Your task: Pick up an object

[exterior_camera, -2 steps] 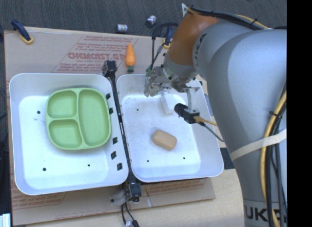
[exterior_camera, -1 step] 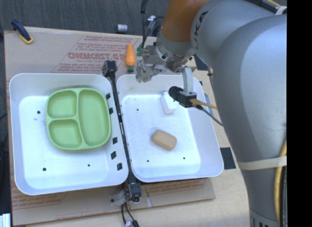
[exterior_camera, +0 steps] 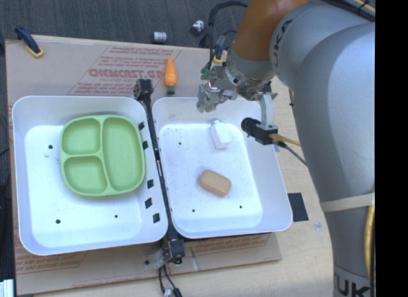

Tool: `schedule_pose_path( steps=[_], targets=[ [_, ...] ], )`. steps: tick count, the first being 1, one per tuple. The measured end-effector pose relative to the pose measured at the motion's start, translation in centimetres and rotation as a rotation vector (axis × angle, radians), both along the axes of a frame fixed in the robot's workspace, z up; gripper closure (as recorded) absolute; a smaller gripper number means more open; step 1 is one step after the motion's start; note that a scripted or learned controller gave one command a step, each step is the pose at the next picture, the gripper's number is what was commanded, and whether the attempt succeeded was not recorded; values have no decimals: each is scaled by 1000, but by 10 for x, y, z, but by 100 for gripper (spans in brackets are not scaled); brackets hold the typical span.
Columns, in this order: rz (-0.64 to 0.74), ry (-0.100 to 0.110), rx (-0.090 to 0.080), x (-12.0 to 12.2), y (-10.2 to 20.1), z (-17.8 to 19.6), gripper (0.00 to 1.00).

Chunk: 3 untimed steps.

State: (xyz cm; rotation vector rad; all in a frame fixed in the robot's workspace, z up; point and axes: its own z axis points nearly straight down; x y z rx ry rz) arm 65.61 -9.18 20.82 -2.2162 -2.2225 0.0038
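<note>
Two loose things lie in the right bin (exterior_camera: 271, 181): a small white block (exterior_camera: 220, 134) near the far side and a tan, bread-like lump (exterior_camera: 214, 183) toward the middle. My gripper (exterior_camera: 206, 101) hangs over that bin's far rim, just up and left of the white block and apart from it. A green three-part plate (exterior_camera: 102, 154) rests in the left bin (exterior_camera: 25, 162).
An orange carrot-shaped toy (exterior_camera: 170, 72) lies on the cardboard behind the bins. Black clips (exterior_camera: 143, 88) run along the seam between the bins. Small metal pieces (exterior_camera: 159, 36) sit on the dark floor beyond. The arm's bulk covers the right side.
</note>
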Motion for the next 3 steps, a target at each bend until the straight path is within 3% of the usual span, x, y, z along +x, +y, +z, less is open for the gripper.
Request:
schedule_pose_path(
  steps=[1, 3],
  targets=[
    [1, 0, 0, 0, 1, 0, 0],
    [1, 0, 0, 0, 1, 0, 0]
  ],
)
